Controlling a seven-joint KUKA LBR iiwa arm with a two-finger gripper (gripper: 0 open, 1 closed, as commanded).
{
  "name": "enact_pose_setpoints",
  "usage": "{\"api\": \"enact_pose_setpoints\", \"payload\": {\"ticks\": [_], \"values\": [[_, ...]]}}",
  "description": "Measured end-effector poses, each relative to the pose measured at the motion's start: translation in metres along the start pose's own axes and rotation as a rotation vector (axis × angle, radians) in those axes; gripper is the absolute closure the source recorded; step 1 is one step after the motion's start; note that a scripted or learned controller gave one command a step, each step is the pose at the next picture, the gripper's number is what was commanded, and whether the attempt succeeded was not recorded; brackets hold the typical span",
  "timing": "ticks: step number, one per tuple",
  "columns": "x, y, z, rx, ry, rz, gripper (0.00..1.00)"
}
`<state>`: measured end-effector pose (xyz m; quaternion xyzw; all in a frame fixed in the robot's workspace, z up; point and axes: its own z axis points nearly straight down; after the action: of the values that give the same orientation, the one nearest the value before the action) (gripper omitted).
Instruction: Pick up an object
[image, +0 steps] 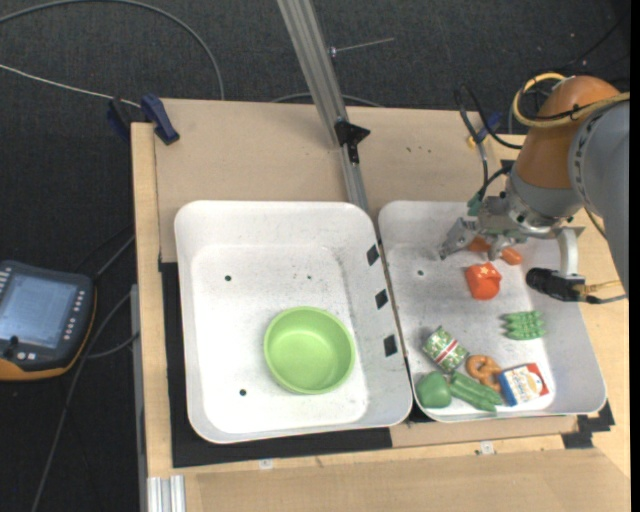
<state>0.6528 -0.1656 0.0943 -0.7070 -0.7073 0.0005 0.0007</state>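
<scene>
My gripper (487, 240) hangs low over the far part of the right bin (420, 290), its fingers spread open and nothing between them. A red-orange object (483, 281) lies just in front of it, apart from the fingers. Small orange bits (512, 256) show under the gripper's right side. Nearer the front lie a green ridged item (523, 324), a small green and white can (443, 349), a brown pretzel (482, 368), a long green vegetable (458, 391) and a white, red and blue carton (525, 383).
A green bowl (309, 349) sits in the left bin (230, 250). A slanted metal pole (325, 80) rises behind the bins. A black part (555, 283) on a cable juts over the right bin's edge. A teach pendant (35, 318) lies far left.
</scene>
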Motion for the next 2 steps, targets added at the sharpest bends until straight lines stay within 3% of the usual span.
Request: {"api": "enact_pose_setpoints", "payload": {"ticks": [1, 2], "values": [[0.000, 0.001, -0.013, -0.004, -0.001, 0.000, 1.00], [0.003, -0.001, -0.057, -0.006, -0.001, 0.000, 1.00]]}}
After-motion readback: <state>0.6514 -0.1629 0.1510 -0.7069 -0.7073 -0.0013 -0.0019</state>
